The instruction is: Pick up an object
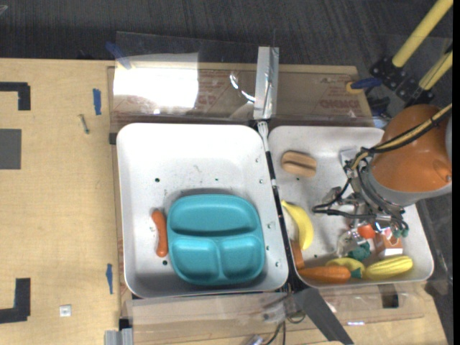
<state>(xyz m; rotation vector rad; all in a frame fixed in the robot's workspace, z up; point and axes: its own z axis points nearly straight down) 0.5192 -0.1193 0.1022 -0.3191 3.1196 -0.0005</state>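
- Camera view: 2 white bins sit side by side; the right bin (316, 146) serves as landmark.
- The gripper (365, 230) hangs low over that bin's near right part, above a small orange and green object (363, 244).
- A yellow corn cob (389, 267), a carrot (325, 273), a banana (300, 223) and a hot dog bun (298, 163) lie in this bin.
- Left of it, a teal divided tray (214, 238) and a sausage (160, 232) lie in the left bin (194, 149).

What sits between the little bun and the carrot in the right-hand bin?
Seen from above, the banana lies between the bun and the carrot, curving along the right bin's left side.
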